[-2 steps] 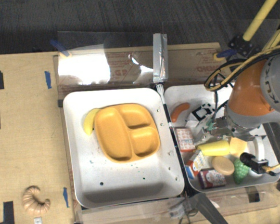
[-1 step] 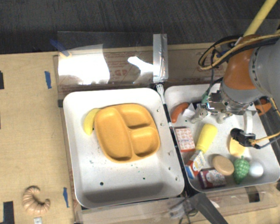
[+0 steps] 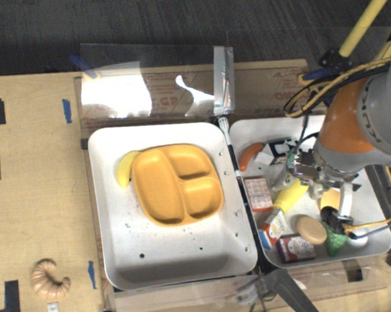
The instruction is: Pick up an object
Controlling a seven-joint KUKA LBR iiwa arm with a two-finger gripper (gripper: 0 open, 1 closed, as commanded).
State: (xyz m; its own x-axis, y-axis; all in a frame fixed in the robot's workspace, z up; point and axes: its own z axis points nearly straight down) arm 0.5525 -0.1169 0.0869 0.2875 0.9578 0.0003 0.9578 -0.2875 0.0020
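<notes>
My gripper [image 3: 316,178] hangs low over the middle of the right bin [image 3: 380,235], below the arm's orange band [image 3: 344,123]. Just to its left, touching or nearly so, lies a yellow mustard bottle [image 3: 290,197]. A small yellow block [image 3: 329,198] sits right under it. Further forward lie a round tan lid [image 3: 311,229], a dark red can [image 3: 296,248] and a green item [image 3: 336,242]. A red-orange object [image 3: 250,153] and a small printed box [image 3: 257,193] lie on the bin's left side. The gripper's body hides what sits under it.
The left bin [image 3: 122,252] holds an orange divided tray [image 3: 177,183] with a yellow banana-like piece [image 3: 124,168] poking out at its left. A tan croissant-shaped toy [image 3: 50,278] lies on the bench at far left. Cables [image 3: 312,95] run behind the right bin.
</notes>
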